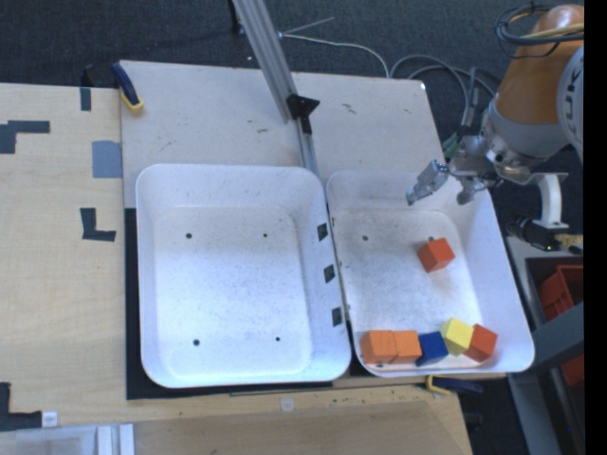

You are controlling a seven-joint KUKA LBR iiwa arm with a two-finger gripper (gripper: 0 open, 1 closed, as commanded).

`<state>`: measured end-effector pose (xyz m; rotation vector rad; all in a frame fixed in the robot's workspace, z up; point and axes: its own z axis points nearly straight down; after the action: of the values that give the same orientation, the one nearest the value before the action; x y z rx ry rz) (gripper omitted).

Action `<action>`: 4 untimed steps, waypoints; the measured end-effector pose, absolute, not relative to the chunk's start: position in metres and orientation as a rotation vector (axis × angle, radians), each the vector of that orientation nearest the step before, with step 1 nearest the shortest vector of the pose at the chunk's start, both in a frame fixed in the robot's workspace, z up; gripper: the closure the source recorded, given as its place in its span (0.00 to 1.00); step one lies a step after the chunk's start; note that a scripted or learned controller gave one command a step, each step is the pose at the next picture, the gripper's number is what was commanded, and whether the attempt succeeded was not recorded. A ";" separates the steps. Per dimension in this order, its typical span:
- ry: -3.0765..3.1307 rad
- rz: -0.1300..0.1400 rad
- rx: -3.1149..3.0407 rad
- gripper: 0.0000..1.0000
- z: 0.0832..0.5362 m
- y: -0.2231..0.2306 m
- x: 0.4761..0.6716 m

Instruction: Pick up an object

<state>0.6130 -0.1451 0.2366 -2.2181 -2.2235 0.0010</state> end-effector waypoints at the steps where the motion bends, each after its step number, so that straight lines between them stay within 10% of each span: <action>1: -2.217 0.009 -2.218 0.00 0.087 -0.191 0.616; 4: -2.217 0.005 -2.217 0.00 0.091 -0.122 0.501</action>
<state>0.5008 -0.1222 0.0912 -2.2171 -2.2175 0.0047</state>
